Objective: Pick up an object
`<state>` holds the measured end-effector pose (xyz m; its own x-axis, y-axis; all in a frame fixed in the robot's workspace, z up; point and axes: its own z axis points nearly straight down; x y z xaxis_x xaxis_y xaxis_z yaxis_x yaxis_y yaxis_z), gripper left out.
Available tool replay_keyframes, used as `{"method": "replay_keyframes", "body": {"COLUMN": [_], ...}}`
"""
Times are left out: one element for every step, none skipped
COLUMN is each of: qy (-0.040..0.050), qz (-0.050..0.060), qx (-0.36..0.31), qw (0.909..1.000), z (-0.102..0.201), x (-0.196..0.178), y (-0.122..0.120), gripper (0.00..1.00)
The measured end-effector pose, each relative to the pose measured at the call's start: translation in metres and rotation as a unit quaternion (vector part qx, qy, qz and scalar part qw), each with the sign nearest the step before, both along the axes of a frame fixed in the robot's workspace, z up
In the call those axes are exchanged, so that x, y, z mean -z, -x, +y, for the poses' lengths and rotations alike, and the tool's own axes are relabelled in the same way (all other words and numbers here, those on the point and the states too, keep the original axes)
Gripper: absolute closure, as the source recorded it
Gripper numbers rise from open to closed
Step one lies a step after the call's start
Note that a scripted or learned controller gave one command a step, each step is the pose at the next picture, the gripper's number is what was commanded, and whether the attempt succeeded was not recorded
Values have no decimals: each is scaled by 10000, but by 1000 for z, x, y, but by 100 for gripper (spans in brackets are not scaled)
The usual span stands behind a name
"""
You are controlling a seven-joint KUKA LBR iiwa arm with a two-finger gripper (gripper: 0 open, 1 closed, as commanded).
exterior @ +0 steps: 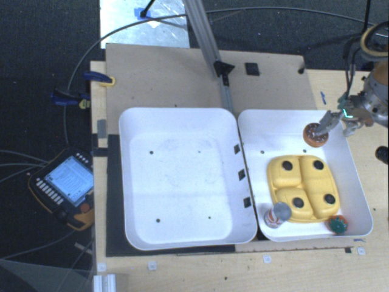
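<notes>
- Left of the gripper (330, 121), touching its tip, you see the brown round object (315, 135) in the right bin (255, 157).
- You cannot tell its grip state; centre it over that object before lifting.
- Avoid the yellow block (304, 187) below.

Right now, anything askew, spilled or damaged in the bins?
Nothing stands out. The right bin holds a yellow four-part block, a brown round piece near its far edge, a small grey piece and a green one, all inside the walls. The claw sits by the brown piece.
</notes>
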<state>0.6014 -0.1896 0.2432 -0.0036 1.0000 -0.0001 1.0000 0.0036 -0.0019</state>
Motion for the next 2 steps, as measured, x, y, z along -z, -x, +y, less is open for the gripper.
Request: {"method": "replay_keyframes", "body": {"qy": [4,2], "qz": [-21,-6], "qx": [-3,1], "qw": [10000,10000], "z": [0,3], "x": [-2,40], "y": [-1,-4], "gripper": [0,0]}}
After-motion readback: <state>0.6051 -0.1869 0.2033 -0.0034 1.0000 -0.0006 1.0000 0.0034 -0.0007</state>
